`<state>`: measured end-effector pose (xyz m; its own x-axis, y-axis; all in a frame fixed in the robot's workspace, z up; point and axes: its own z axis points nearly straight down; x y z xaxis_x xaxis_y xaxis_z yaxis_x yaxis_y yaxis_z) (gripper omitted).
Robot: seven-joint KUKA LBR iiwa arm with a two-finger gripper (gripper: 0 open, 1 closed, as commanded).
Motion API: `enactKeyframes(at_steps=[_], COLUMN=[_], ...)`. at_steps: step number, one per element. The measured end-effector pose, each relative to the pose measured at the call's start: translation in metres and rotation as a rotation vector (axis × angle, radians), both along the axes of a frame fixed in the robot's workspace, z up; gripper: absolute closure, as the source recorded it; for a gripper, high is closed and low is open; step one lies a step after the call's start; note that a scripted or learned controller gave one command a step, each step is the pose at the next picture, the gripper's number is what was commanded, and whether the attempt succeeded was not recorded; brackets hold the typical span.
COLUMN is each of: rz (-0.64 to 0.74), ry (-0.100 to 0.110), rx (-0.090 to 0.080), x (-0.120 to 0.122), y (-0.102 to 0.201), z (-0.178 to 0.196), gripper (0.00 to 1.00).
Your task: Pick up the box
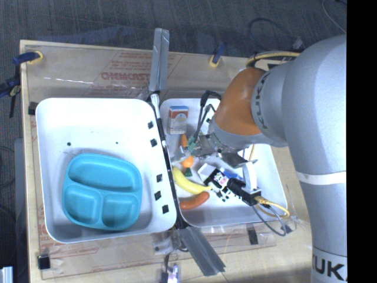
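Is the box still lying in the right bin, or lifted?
Lying in the bin: the box rests on the right bin's floor near its far corner.

A dark grey carpeted floor [88, 10] surrounds a pale wooden bench top [76, 69] bearing faint red lettering. Blue clamps [26, 58] grip its far edge, and dark cables [259, 25], perhaps power leads, trail across the carpet.

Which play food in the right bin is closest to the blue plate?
The yellow banana. It lies against the right bin's left wall, nearest the blue plate in the other bin. The orange sausage and carrot sit a little farther right.
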<state>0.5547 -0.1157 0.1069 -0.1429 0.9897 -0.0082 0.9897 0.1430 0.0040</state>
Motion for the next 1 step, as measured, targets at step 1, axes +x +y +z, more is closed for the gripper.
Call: enactKeyframes(at_steps=[1], rz=[0.190], ry=[0.001], rx=[-0.003], x=[0.0474], y=[-0.0086], z=[-0.0116], gripper=[0.00])
